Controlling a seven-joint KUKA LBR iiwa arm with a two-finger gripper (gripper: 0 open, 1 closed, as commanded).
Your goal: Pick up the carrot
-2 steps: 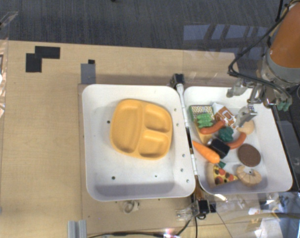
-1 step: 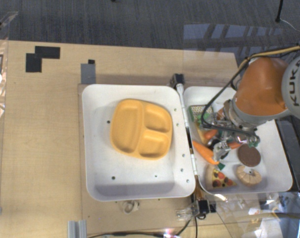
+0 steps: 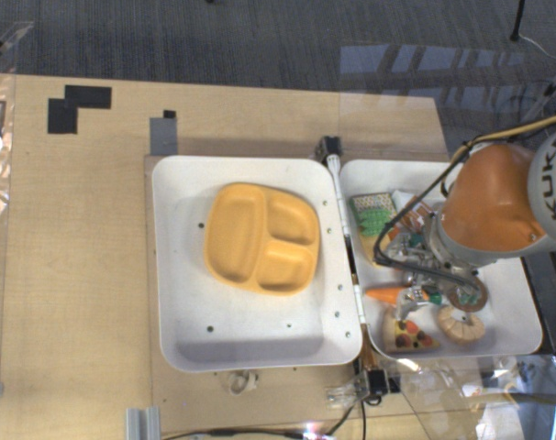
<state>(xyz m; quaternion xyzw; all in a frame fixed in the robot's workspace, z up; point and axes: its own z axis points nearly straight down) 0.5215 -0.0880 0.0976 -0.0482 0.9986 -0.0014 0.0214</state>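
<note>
The carrot is a small orange piece lying in the right bin, near its left wall. My gripper hangs from the orange-banded wrist directly over the bin, its fingers reaching down just right of the carrot's end. The wrist and cabling hide the fingertips, so whether they touch the carrot is unclear.
The left bin holds a yellow divided plate. Around the carrot in the right bin lie a green packet, a round tan piece and a small dark multicoloured item. The divider wall between the bins runs just left of the carrot.
</note>
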